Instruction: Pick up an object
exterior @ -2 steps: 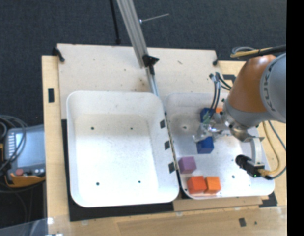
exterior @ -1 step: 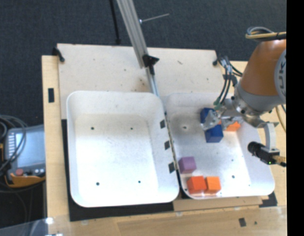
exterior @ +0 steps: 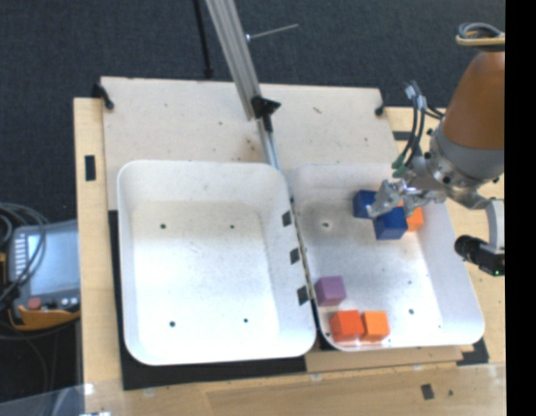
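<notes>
While the gripper [exterior: 390,199] hangs over the right bin [exterior: 441,306], its grip cannot be told.
Blue blocks [exterior: 380,215] lie just beneath it; purple block [exterior: 329,289] and orange blocks [exterior: 358,325] sit near the front edge.

Light was even and fairly bright, falling from above; the white bins [exterior: 207,258] read pale with no hard glare. Shadows were soft and short, a faint one under the blue blocks [exterior: 380,215] and a dark line where the bins met. The dark floor [exterior: 94,24] lost most detail. The picture was low in resolution and slightly soft all over, and the arm [exterior: 475,111] near the right edge looked blurred.
</notes>
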`<state>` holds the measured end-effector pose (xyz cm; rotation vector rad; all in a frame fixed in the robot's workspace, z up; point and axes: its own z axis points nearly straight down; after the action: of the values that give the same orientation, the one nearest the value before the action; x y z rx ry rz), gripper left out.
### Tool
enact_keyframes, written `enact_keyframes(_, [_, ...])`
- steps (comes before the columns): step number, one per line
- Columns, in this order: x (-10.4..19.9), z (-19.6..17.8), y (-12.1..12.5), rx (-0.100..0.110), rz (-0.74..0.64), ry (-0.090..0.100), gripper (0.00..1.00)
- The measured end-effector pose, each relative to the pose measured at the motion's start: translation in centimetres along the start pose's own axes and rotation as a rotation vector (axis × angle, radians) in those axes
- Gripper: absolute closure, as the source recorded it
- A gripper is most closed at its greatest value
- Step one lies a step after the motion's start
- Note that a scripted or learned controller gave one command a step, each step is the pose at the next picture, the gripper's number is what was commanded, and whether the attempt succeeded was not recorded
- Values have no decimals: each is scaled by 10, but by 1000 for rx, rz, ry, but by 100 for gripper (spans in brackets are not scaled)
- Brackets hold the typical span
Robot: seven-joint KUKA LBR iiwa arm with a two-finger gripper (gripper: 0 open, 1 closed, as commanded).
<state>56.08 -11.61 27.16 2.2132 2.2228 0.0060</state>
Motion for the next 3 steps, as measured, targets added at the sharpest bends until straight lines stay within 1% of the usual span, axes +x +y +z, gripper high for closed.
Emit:
enact_keyframes(2, [111, 0, -5, 7, -3, 2, 100])
enact_keyframes(3, [156, 17, -12, 8, -1, 0, 100])
